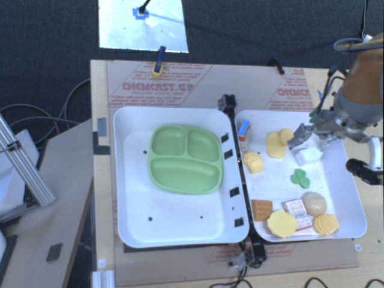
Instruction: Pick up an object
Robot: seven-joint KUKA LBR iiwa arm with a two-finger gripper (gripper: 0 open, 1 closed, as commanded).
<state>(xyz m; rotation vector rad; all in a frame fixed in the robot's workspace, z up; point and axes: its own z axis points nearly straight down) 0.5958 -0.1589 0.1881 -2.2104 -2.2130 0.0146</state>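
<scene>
My gripper hangs over the upper right part of the right bin, its fingers spread apart and nothing held between them. A small white block lies just below and between the fingertips; I cannot tell whether they touch it. To the left of it sit a pale yellow piece and a smaller yellow piece. A green leafy toy lies just below the white block.
The left bin holds a green divided plate. The right bin also has a blue and red box, a corn piece, a cracker, a yellow disc, a beige ball and an orange waffle.
</scene>
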